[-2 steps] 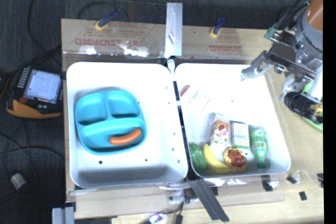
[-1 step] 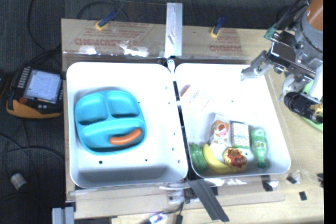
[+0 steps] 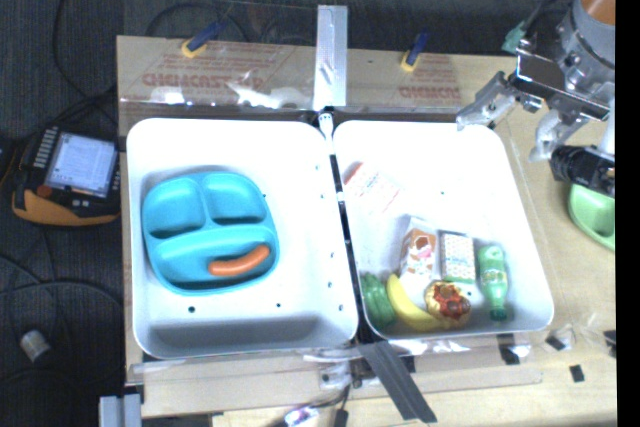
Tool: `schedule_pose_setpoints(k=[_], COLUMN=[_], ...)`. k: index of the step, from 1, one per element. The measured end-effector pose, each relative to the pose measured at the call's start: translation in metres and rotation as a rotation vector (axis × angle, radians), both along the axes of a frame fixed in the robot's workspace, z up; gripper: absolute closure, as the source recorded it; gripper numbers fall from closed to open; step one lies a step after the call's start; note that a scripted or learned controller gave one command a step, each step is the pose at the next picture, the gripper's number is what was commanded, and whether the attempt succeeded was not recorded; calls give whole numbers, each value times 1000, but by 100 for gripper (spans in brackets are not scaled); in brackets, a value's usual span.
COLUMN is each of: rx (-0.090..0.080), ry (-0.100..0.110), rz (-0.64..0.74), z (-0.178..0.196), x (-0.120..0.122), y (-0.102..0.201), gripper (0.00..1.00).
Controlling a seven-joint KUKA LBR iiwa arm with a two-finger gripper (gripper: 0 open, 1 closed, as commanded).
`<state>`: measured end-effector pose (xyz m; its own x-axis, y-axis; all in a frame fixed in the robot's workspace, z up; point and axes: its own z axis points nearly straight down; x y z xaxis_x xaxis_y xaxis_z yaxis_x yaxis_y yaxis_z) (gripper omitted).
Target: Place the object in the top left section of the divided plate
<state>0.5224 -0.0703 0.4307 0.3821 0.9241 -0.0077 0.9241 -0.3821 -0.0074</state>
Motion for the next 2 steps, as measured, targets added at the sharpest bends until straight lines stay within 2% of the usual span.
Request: schedule_pose_setpoints(k=[1, 2], rx=[2, 3], ry=[0, 0], rz=[137, 277], z=[0, 0], x=[18, 63], y=[-30, -111], gripper=[0, 0])
